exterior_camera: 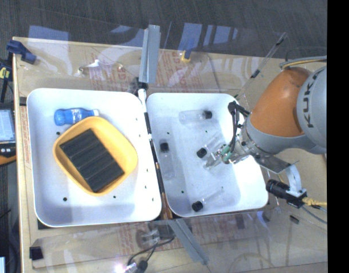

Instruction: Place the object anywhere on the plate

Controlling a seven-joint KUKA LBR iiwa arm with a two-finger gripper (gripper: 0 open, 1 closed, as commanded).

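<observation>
Claw (223,154), grip state unreadable, sits mid-right bin over clear vials; yellow plate (122,147) lies far left in other bin.

Yellow plate (95,155) in the left bin – squarish with rounded corners, turned at a slant, carrying a dark ribbed rectangular insert across its middle. Lying flat, toward the bin's left and upper part.

Blue bottle (74,115) just above it, on its side near the bin's upper-left corner, partly tucked behind the plate's upper rim – touching or just beside, hard to tell. White tip at its right end, pointing right. Not on the plate yet.
</observation>
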